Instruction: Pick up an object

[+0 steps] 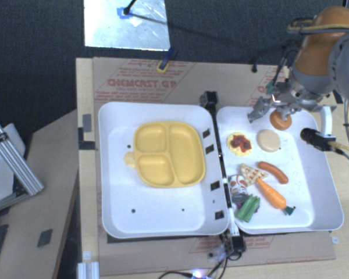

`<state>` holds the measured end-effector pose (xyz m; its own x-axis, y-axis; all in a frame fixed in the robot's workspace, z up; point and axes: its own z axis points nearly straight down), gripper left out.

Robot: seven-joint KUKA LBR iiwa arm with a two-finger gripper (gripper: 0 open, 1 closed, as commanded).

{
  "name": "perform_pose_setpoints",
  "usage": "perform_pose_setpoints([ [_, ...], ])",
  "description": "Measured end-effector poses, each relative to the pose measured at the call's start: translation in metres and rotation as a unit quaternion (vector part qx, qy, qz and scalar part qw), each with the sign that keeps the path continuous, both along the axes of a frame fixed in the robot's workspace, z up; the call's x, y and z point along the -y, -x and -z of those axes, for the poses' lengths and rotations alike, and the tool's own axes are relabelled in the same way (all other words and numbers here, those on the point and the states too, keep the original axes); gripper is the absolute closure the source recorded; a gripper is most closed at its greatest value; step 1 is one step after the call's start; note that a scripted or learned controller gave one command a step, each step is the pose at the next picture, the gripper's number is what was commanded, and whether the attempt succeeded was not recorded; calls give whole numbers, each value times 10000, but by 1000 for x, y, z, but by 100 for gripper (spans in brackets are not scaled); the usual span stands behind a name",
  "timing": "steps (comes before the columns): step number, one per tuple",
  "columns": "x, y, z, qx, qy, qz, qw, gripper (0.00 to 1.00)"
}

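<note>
The right bin [323, 205] holds several toy foods. An orange round piece [281, 120] lies at its far side, with a beige bun [269, 140] just in front of it. Further left is a small red-and-yellow pizza [239, 143]. Nearer the front lie a sausage [273, 172], a pizza slice [250, 174], a carrot [271, 193] and a green vegetable [248, 208]. My gripper [269, 108] hangs over the bin's far edge, right beside the orange piece and slightly to its left. Nothing is seen held in it.
In the left bin [113, 214] sits a yellow divided plate [166, 153]. A black divider with clips [216, 156] runs between the two bins. A shiny metal sheet [127, 15] lies behind the bench. The grey and orange arm [328, 39] comes in from the upper right.
</note>
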<state>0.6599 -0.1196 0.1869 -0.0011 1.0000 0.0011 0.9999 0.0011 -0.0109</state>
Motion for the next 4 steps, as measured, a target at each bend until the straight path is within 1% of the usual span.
perform_pose_setpoints([
  [1,0,-3,-8,61,7,-8,10000,0],
  [2,10,-1,43,43,7,2,10000,0],
  [3,12,-8,84,3,1,-4,10000,0],
  [4,13,-8,85,8,3,5,10000,0],
])
